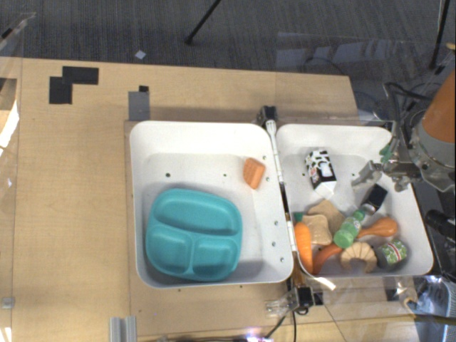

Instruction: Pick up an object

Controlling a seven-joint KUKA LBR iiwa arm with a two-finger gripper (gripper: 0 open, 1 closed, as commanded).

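My gripper [382, 180] hangs over the right side of the right bin [342, 137], open, with its fingers spread and nothing visibly clamped between them. Just below it lies a small black block [375, 197]. A green bottle [350, 228] lies close beside that block. A black-and-white cow-patterned carton [320, 168] stands to the gripper's left. Along the bin's front lie a carrot [303, 244], a tan bread piece [318, 226], an orange drumstick-shaped toy [379, 228], a round pastry [358, 256] and a small can [391, 252].
The left bin [206, 137] holds a teal divided plate [192, 232] and a small orange wedge [254, 172] near its right wall. The bins' shared rim [280, 184] runs between them. Cables and a clamp [303, 298] sit at the bench front.
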